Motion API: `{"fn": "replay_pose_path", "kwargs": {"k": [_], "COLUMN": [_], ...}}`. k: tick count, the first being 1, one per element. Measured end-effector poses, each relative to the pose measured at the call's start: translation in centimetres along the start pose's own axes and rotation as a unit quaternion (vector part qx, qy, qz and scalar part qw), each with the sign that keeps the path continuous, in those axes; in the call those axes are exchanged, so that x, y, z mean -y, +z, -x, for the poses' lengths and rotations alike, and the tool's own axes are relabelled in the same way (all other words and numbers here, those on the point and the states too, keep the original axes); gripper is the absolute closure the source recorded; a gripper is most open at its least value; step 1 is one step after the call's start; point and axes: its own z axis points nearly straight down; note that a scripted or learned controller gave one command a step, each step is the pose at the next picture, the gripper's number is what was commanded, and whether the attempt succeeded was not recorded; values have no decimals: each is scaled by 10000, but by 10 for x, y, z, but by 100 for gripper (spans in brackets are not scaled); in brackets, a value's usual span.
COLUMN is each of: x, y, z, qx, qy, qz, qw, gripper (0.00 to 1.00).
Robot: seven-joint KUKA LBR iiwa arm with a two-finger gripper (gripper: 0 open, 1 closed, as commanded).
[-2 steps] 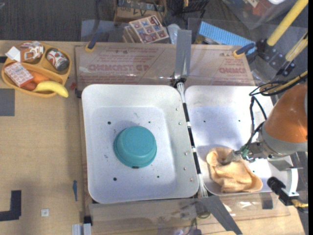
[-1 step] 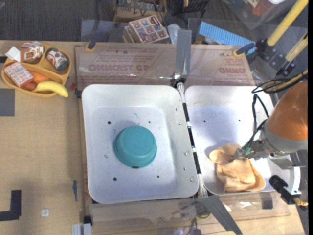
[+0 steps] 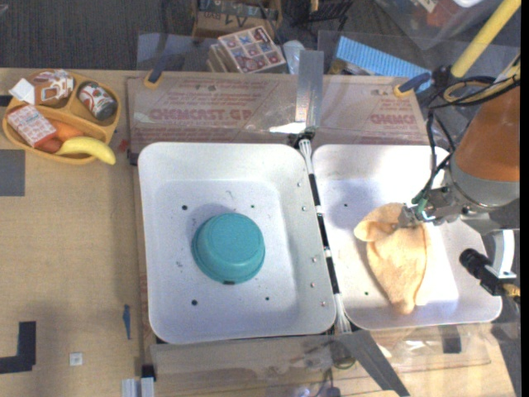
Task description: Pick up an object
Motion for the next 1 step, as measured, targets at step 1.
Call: {"fn": "replay_pose_path", "kwargs": {"k": [1], "x": [-57], "y": [-27], "z": [-26], "qx": [12], "qy": [-1287], "qz": [18], "qw": [9917], "gripper": [100]}}
